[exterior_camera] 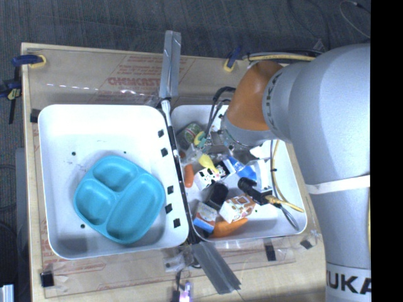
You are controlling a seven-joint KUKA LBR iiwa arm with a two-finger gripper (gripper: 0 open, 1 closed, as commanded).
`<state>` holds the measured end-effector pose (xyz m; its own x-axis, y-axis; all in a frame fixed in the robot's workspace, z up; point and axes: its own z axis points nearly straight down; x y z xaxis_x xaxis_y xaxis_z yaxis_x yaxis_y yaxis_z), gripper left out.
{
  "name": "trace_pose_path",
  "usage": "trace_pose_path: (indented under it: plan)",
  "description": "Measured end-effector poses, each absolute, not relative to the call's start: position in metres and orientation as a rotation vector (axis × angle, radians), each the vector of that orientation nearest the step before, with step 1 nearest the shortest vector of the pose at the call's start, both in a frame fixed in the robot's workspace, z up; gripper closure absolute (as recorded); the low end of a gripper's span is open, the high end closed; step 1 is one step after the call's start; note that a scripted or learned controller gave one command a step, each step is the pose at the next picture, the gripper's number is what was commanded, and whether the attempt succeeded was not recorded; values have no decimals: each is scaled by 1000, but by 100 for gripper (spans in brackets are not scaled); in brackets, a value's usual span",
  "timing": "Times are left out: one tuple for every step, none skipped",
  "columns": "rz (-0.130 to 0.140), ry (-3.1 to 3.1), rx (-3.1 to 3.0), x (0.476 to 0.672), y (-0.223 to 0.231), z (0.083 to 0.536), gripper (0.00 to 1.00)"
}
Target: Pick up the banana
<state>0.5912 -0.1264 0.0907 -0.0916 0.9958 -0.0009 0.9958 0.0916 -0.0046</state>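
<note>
Gripper (217,145) low over right bin (293,175) clutter beside banana (207,162), positioned to grasp; finger spread unreadable.

I am watched by one camera fixed above my bench (94,275), looking down at a slant. It stands far enough back to take in both white bins, the left bin (56,168) and the right bin (293,194), side by side. My arm (315,118) comes in from its right, looming large.
</note>
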Motion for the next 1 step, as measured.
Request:
trace_pose_path:
  plan:
    - [8,-2323,-2109,591,-126,100,100]
